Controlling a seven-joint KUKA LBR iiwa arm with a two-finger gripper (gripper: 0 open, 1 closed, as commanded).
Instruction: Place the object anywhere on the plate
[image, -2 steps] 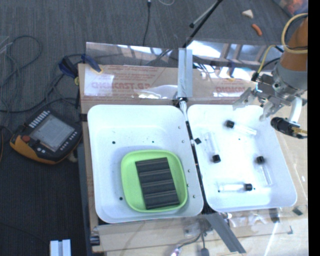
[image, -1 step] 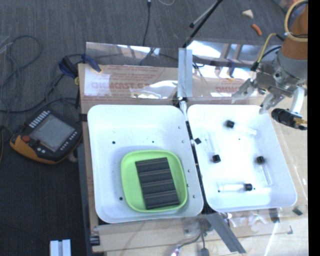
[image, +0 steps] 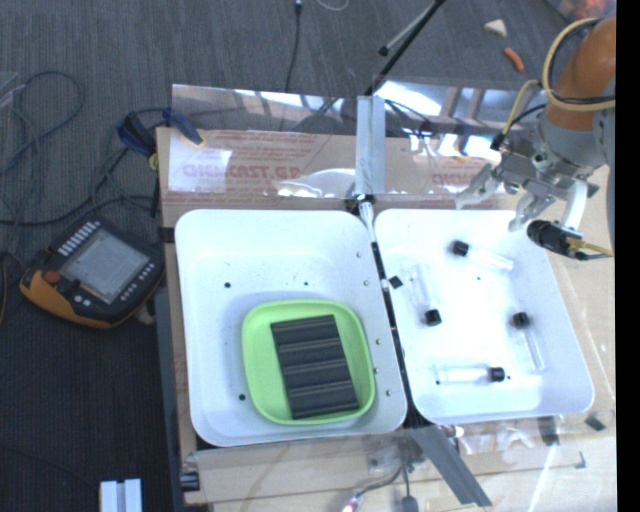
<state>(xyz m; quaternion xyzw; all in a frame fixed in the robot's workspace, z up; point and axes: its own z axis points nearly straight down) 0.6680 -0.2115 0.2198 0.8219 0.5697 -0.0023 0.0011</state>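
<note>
Left bin (image: 200, 300): green plate (image: 256, 350) set low and central, well inside the walls. A dark ribbed block (image: 315, 365) lies flat on it, long side running away from the camera, wholly within the plate's raised lip and not overhanging. Judged as the task's object, it is already where the task wants it. The lip would keep it from sliding off

Right bin (image: 565, 330): scattered small items. A clear vial (image: 465, 376) with a black cap lies on its side near the front wall. Small black-capped pieces (image: 459, 247) lie apart further back, none touching another. They are loose and spread out, so each could be reached singly. If one of these is the intended object instead, none is on the plate yet

Gripper (image: 540, 205): above the right bin's far right corner, by the rim, tilted, well apart from the plate and from the ribbed block. A dark stub shows at its lower end. Can't tell whether that is part of the tool or something carried, nor whether the gripper is closed or released. The arm (image: 585, 60) comes in high from the right, clear of both bins' contents

Off the counter: teach pendant (image: 95, 275) on the floor at left, cables trailing

Reading: the plate is occupied and the arm stands off to the side, so placing looks done, unless a vial is the target
</note>
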